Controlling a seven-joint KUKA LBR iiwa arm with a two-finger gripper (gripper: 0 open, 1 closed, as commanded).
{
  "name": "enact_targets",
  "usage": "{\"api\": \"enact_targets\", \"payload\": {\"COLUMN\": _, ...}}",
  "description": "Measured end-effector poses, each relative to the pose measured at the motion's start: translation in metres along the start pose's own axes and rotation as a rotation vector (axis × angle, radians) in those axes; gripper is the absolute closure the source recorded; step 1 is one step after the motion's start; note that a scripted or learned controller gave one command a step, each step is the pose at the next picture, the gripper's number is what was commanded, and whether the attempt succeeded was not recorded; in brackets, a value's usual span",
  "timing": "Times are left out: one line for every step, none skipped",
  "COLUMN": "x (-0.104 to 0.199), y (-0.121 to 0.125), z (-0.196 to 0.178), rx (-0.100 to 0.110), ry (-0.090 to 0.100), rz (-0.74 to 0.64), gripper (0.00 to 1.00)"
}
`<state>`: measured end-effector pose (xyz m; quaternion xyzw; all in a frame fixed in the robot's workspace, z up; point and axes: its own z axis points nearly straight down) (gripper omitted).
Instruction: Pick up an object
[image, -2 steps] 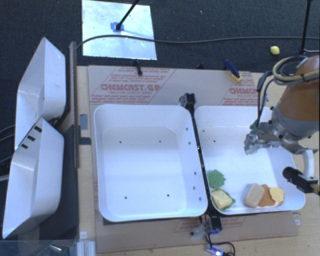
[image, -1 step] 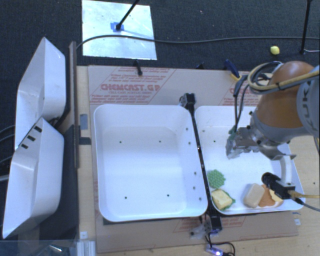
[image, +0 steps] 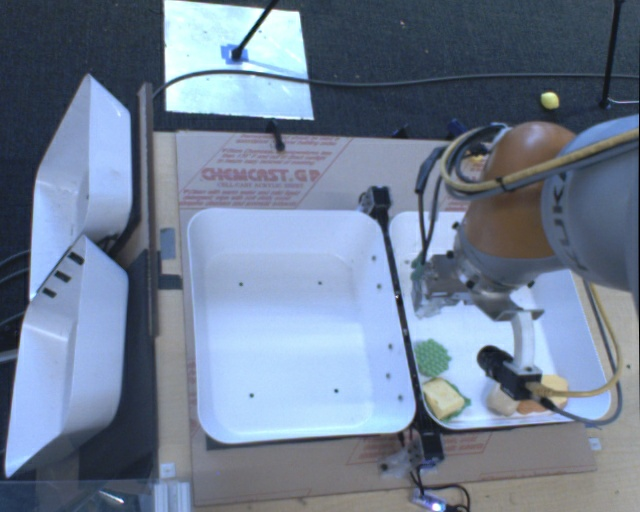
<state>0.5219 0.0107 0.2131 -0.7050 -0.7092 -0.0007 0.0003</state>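
Observation:
In the right bin (image: 585, 330), my gripper (image: 432, 292) hangs low near the bin's left wall, with the grey and orange arm over it. Just below the gripper a green round textured object (image: 432, 354) lies on the bin floor, apart from it. A yellow wedge-shaped object (image: 446, 398) sits at the bin's front left corner. A pale beige lump (image: 500, 402) and a yellow-orange object (image: 554, 385) rest along the front wall. Much of the bin's middle is hidden by the arm.
The left bin (image: 300, 320) sits beside the right one, with a black clip strip (image: 395, 290) between them. Two spare white bins (image: 70, 300) lean off the bench at far left. A small yellow ball (image: 548, 99) lies on the dark floor behind.

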Motion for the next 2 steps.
{"api": "enact_targets", "payload": {"x": 0.052, "y": 0.001, "z": 0.002, "rx": 0.0, "ry": 0.0, "rz": 0.001, "gripper": 1.0}}
{"api": "enact_targets", "payload": {"x": 0.092, "y": -0.015, "z": -0.007, "rx": 0.0, "ry": 0.0, "rz": 0.001, "gripper": 1.0}}
